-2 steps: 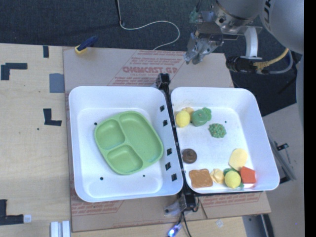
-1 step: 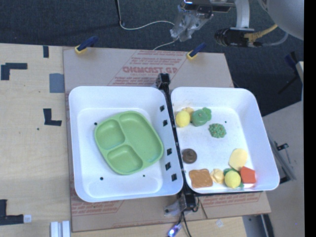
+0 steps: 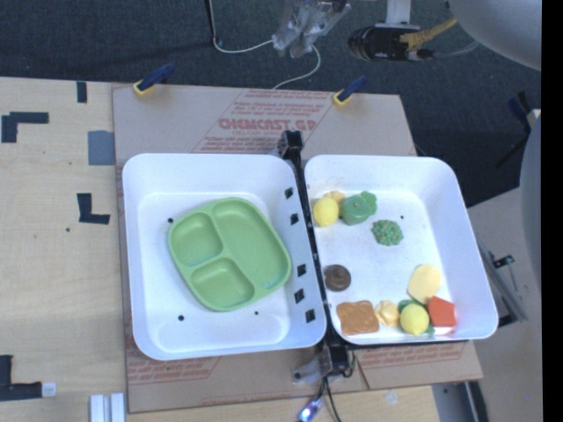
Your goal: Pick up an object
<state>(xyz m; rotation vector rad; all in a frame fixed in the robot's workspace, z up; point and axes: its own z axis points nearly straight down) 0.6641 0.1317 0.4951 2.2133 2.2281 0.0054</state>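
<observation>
Gripper [image 3: 297,38] positioned at the top edge of the view, beyond the far edge of the bench, above dark floor. Finger spacing: cannot tell; blurred and too small. Nothing visible between the fingers.

Left bin [image 3: 141,192]: one green divided plate [image 3: 229,253], lying flat, tilted, near the centre.

Right bin [image 3: 440,192]: all small items, well apart from the gripper.
- Yellow ball [image 3: 325,211] near the far-left corner, beside the divider, touching or just beside a green toy [image 3: 358,207].
- Green broccoli piece [image 3: 386,232] just beyond the green toy, toward the centre.
- Brown round piece [image 3: 337,277] at the left wall, mid-length.
- Toast slice [image 3: 356,317] at the near edge, left.
- Small pale yellow piece [image 3: 387,311] just beside the toast slice.
- Yellow lemon [image 3: 414,318], red block [image 3: 442,312] and pale yellow piece [image 3: 425,281] clustered in the near-right corner.

Cardboard sheet [image 3: 264,121] under both bins.
</observation>
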